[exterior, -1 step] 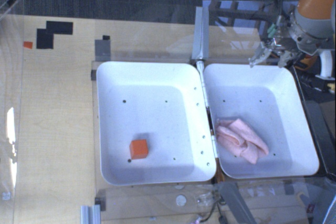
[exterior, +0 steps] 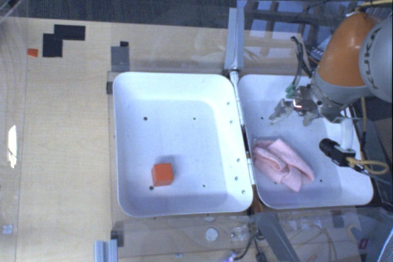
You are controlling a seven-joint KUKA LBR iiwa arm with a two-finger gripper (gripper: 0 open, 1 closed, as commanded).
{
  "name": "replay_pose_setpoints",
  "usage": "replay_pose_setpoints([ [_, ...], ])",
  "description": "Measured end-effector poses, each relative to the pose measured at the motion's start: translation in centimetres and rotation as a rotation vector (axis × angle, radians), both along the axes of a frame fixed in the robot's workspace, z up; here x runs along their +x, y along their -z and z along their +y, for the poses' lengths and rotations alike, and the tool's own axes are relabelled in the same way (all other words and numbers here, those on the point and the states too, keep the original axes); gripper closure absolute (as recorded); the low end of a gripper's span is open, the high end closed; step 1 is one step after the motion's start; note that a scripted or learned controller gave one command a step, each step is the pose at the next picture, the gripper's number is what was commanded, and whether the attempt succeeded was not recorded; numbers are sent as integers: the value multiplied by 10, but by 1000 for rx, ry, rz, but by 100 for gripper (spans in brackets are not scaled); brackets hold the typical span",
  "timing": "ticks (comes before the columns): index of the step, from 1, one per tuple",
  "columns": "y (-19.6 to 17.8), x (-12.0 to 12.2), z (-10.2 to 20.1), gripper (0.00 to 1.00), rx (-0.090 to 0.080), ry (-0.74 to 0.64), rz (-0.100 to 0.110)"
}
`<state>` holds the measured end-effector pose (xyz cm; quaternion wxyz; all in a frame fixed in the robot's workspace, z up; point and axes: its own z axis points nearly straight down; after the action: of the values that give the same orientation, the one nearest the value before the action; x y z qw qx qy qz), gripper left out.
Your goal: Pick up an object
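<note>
Two candidates wait — a pink cloth [exterior: 284, 163] just below the gripper [exterior: 296, 110], an orange block [exterior: 163, 174] far left. Fingers spread, empty; approach stage — next, descend onto the cloth.

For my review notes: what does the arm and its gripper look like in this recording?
The arm is grey with a rounded orange band above the wrist. Thin dark cables run along it. The gripper is a small metal-grey unit with thin fingers and a small reddish spot on its body.
</note>
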<state>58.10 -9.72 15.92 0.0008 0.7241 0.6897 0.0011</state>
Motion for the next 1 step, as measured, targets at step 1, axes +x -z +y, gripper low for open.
replay_pose_setpoints([
  [1, 68, -49, -67, 0, -6, -187, -15],
])
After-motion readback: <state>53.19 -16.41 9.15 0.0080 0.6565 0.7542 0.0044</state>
